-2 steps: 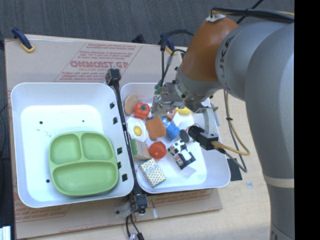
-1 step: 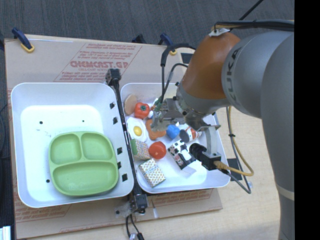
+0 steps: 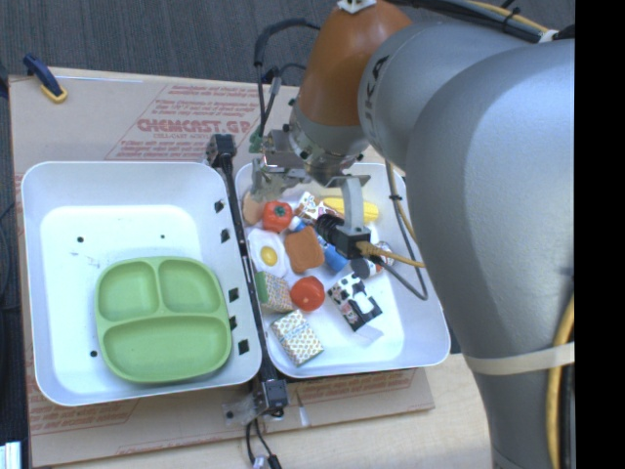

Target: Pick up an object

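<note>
The right bin (image 3: pixel 420 332) holds a pile of toy food. In it lie a red tomato (image 3: pixel 277 215), a fried egg (image 3: pixel 268 255), a brown toast slice (image 3: pixel 304 250), a red ball (image 3: pixel 308 292), a black-and-white cow figure (image 3: pixel 355 302), a patterned box (image 3: pixel 296 339) and a yellow piece (image 3: pixel 353 208). My gripper (image 3: pixel 286 176) hangs low over the bin's far left corner, just above the tomato. The wrist hides what lies under it.
The left bin (image 3: pixel 49 203) holds a green divided plate (image 3: pixel 162 318). A black clip strip (image 3: pixel 237 252) runs along the seam between the bins. The arm's grey body (image 3: pixel 488 213) covers the bench's right side. Cardboard (image 3: pixel 146 115) lies behind the bins.
</note>
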`<state>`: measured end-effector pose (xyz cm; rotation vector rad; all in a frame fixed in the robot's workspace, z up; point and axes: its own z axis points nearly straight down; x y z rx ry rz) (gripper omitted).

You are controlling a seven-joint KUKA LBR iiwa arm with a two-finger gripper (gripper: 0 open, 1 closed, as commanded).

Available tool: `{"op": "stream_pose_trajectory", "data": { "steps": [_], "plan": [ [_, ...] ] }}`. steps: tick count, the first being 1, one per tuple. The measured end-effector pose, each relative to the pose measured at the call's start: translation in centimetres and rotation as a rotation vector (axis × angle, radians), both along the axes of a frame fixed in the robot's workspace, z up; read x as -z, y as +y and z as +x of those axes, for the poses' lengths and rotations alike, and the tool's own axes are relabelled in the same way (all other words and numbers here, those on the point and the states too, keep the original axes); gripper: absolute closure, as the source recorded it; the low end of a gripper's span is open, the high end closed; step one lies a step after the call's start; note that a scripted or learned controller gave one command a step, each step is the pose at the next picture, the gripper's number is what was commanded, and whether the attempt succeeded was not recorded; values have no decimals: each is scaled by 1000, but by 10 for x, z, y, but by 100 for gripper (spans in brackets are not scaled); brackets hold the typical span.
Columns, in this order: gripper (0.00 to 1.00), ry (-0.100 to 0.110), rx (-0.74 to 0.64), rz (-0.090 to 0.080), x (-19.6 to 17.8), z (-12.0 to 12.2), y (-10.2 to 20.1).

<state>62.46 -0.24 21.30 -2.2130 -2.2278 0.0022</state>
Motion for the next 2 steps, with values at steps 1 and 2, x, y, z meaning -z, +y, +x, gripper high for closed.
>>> {"op": "stream_pose_trajectory", "data": {
  "steps": [1,2],
  "plan": [
    [100,1,3,1,-22,-53,8],
    [100,3,1,-1,2,-125,23]
  ]
}}
